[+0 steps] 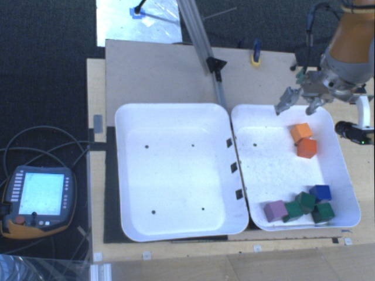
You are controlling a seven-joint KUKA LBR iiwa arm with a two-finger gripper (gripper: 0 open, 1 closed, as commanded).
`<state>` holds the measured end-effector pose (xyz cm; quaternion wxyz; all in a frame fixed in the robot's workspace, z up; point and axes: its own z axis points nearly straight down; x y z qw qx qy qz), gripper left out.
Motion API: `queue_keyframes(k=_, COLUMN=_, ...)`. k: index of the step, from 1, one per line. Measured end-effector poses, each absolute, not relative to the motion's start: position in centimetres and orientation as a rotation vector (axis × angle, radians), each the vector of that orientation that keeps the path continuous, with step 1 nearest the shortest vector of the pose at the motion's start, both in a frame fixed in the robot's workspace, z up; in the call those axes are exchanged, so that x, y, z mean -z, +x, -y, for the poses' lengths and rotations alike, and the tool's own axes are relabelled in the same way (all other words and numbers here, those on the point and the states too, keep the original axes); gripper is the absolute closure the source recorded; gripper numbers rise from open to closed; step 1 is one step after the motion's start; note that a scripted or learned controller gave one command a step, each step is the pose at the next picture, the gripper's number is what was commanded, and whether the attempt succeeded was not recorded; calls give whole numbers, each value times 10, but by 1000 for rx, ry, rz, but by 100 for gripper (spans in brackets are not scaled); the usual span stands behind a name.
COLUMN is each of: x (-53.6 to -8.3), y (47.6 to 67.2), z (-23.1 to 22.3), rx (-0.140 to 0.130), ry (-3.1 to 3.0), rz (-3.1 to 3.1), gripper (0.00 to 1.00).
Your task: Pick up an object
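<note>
From my station I see two white bins side by side on the bench. The left bin point(176, 168) shows just bare floor with a few small dark dots. The right bin point(252, 157) holds all the blocks. A grey pole point(196, 25) slants down from the top and ends near the seam between the bins. A teach pendant point(38, 201) lies off the bench at the left, its cable looping around it. A small blue and yellow clamp point(256, 50) sits on the board at the bench's far edge.

The gripper point(302, 103) hangs over the far rim of the right bin, its two fingers spread apart with nothing between them. Nothing stands between it and the nearest blocks.

Just below it, near the bin's right wall, lie two orange blocks: a lighter orange cube point(300, 132) and a deeper orange cube point(306, 148), touching or nearly so. At the near right corner sits a tight cluster: a pink block point(274, 210), a dark green block point(293, 211), another green block point(305, 201), a blue block point(320, 192), and a green block point(323, 213) against the near wall. These crowd one another closely.
</note>
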<state>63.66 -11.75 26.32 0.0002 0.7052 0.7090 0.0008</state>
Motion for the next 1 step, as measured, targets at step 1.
queue_keyframes(k=1, x=-263, y=637, z=117, rx=-3, ry=2215, rz=-2227, gripper=0)
